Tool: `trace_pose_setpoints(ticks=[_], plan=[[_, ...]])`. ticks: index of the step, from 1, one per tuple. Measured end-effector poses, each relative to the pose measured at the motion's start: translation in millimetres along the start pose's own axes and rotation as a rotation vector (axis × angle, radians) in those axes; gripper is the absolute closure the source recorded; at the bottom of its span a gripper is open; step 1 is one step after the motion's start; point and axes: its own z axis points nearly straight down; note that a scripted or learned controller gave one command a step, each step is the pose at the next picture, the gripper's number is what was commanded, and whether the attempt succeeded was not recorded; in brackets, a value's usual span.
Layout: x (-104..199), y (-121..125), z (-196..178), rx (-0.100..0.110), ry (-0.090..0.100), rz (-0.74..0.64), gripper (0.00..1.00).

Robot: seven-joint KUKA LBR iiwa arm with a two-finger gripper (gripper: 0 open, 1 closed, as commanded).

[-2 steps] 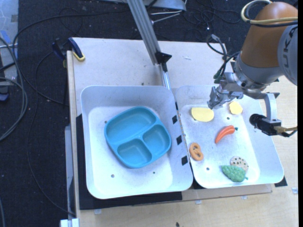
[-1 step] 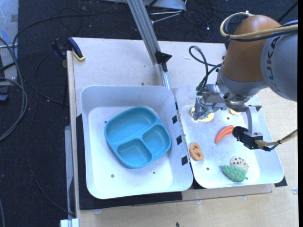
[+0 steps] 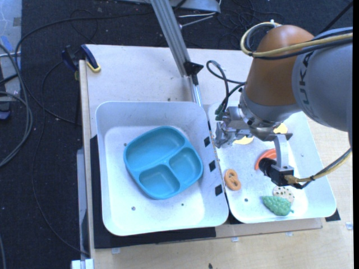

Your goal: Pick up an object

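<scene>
**A:** Big picture first: the pale wooden desk carries both bins, and the grey robot arm with the orange band reaches in from the right of the view.

**B:** The left shallow white plastic bin has a blue three-compartment plastic plate lying flat in the middle. The action is over the right shallow white plastic bin.

**A:** Where's the tool?

**B:** Over that bin's left wall, right by the seam between the two bins. Spread or pressed together? I can't tell from this angle, and I see nothing gripped in it.

**A:** And the candidates?

**B:** The green leafy toy sits at the near edge of the bin, well apart from the tool. The orange pretzel-shaped toy lies near the tool, towards the camera from it, by the left wall.

**A:** Closer still?

**B:** The yellow piece is just beside the tool, on its right in the view. A red-orange piece lies further right, partly hidden. A white speckled round piece touches the green toy's far side.
</scene>
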Motion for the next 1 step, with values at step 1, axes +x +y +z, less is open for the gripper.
trace_pose_setpoints(ticks=[1], plan=[[54.0, -7.5, 9.3, -0.001, 0.0, -0.002, 1.0]])
